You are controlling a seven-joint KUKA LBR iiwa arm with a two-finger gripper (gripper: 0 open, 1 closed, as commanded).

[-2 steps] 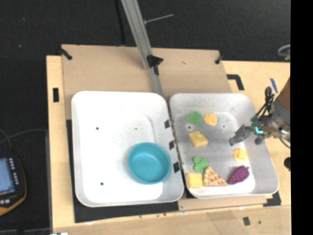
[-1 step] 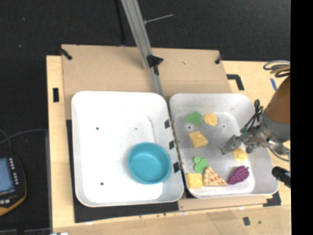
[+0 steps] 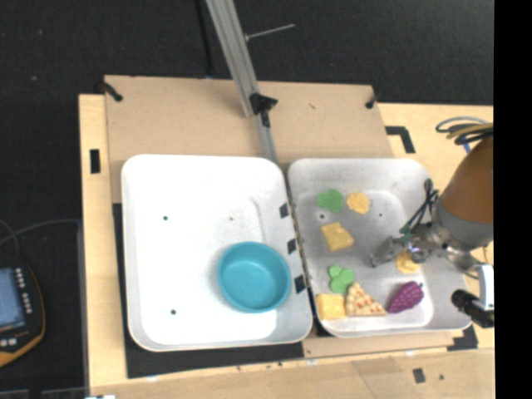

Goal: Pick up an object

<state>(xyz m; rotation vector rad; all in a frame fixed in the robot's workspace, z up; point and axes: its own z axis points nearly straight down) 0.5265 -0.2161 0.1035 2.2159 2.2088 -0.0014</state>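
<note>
Pale wood forms the bench [image 3: 208, 123] under us, and on it we count two white bins: the left bin [image 3: 191, 198] and the right bin [image 3: 374, 177], side by side and touching along their inner walls.

Taking the right bin as our landmark and starting at its near rim, we count three toys in a row: a yellow block [image 3: 330, 307], a pizza slice [image 3: 362, 301] just beside it with its tip pointing toward the far side, and a purple grape bunch [image 3: 405, 297], whose long axis runs slantwise across the near right corner. Farther in sit a green piece [image 3: 340, 278], a small yellow piece [image 3: 407, 263] and a cheese wedge [image 3: 337, 236]; near the far wall, one green leaf [image 3: 331, 199] and one orange-yellow piece [image 3: 358, 202]. That makes eight toys.

The gripper [image 3: 391, 253] hangs just left of the small yellow piece (whether its fingers are spread or closed, we cannot tell).

One blue bowl [image 3: 253, 276] stands upright in the left bin, near the shared wall.
</note>
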